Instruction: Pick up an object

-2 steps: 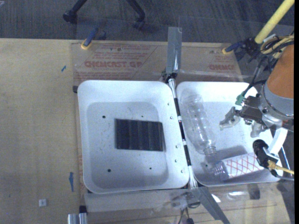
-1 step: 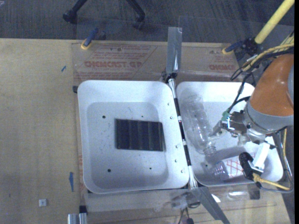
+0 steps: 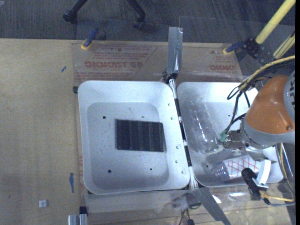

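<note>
Likely to skid off the clear plastic bottle in the right bin; claw state impossible to tell.

A clear plastic bottle lies on its side in the right bin.

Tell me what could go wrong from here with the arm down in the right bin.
The clear plastic bottle is see-through and faint against the right bin, so a grasp could easily miss or slip. It also lies close to the red-and-white patterned item, so the pincer might nudge one while going for the other. The arm hides much of that bin, so a miss could be hard to spot.
</note>
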`<state>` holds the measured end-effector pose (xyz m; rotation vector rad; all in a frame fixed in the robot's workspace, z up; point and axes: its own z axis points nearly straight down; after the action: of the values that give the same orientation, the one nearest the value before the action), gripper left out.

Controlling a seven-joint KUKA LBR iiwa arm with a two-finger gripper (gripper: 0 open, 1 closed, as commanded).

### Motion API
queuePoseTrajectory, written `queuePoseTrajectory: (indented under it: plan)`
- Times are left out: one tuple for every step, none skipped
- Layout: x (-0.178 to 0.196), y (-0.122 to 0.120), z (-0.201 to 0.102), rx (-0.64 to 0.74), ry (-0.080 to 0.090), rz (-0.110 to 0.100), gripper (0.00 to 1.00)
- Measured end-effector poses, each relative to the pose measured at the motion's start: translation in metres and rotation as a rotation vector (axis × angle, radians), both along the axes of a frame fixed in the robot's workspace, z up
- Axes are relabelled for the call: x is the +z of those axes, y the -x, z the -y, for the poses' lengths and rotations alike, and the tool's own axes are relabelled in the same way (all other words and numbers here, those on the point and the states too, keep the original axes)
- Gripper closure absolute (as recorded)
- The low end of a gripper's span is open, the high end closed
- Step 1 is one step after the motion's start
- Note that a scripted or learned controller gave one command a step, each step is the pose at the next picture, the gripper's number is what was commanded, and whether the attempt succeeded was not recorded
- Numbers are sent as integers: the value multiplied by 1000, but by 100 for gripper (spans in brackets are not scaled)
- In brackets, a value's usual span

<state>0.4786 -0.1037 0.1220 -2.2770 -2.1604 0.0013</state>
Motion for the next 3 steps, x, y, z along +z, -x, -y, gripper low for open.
queuePoseTrajectory:
  plan:
    - [-9,0,0,-117,-1,-1,0]
    - [-34,-96,12,-114,4,10,0]
    - [81,-83,-3,-76,2,2,0]
